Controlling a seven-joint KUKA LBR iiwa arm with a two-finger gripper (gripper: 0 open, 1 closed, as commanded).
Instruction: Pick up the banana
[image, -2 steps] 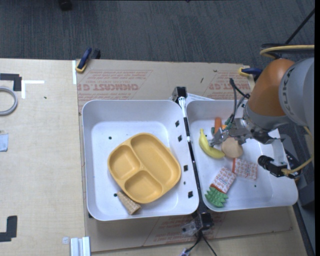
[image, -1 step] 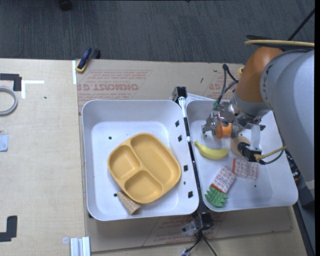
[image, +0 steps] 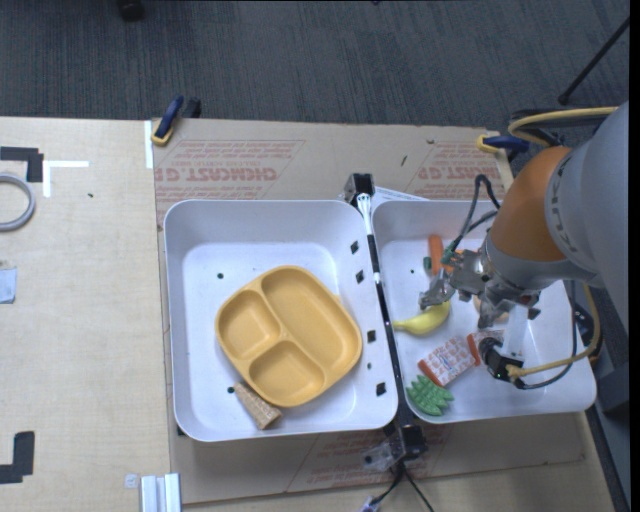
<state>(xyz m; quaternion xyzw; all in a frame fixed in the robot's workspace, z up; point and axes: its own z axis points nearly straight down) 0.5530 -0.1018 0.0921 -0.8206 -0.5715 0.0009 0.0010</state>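
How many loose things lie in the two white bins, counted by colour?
Yellow: 2, the banana and the divided plate
Orange: 1, the carrot
Green: 1, the toy
Brown: 1, the block
Red-white: 1, the packet
Total: 6

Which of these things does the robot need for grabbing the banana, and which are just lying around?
Needed:
banana, in the right bin
gripper, right above the banana

Just lying around:
yellow divided plate in the left bin
brown block by the plate
carrot
red and white packet
green toy
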